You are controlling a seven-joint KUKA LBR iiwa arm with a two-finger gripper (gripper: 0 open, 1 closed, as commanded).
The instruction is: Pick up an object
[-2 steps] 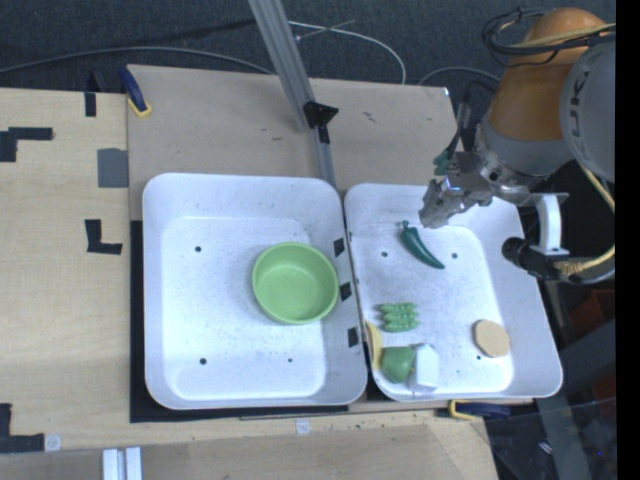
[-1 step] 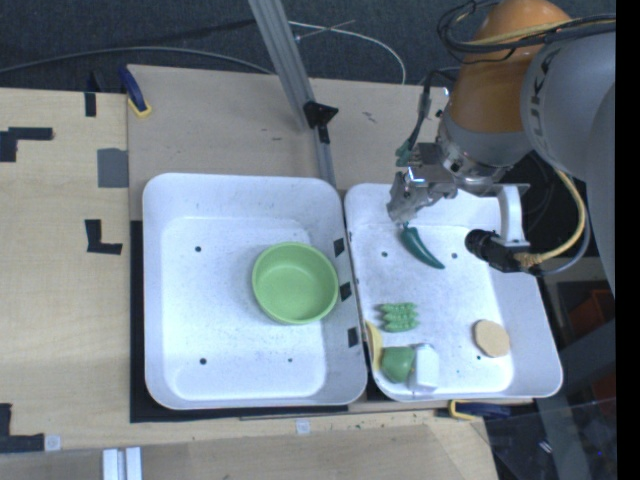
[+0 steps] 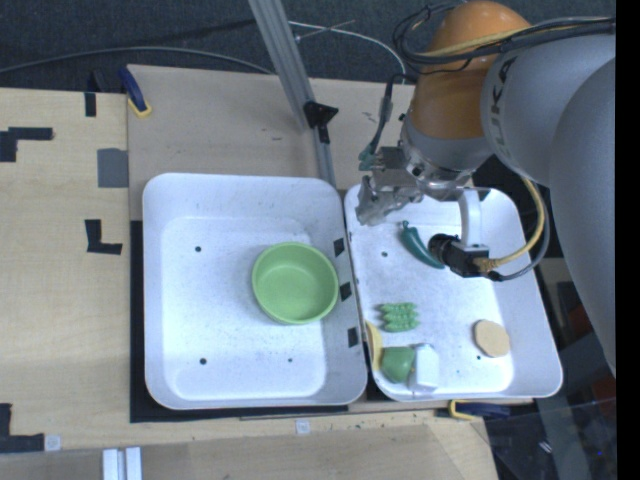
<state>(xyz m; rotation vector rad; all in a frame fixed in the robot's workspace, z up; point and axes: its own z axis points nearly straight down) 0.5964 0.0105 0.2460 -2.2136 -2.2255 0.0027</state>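
Hovering over the right bin's (image 3: 520, 368) far left corner, the gripper (image 3: 378, 203) is showing no readable grip state, the teal tool (image 3: 420, 245) lying just right, angled toward the near-right

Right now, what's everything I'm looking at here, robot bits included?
Bins: two, white, side by side on the bench.
Bowl: one, green, in the left bin.
Curved piece: one, teal, upper part of the right bin.
Ridged bit: one, green, middle of the right bin.
Cup-like thing: one, green, at the right bin's front edge, beside a pale block.
Disc: one, tan, right bin, near the right side.
Clamp: one, blue and yellow, far left corner.
Arm: one, grey with an orange band.
Gripper: one, over the right bin's far left corner.
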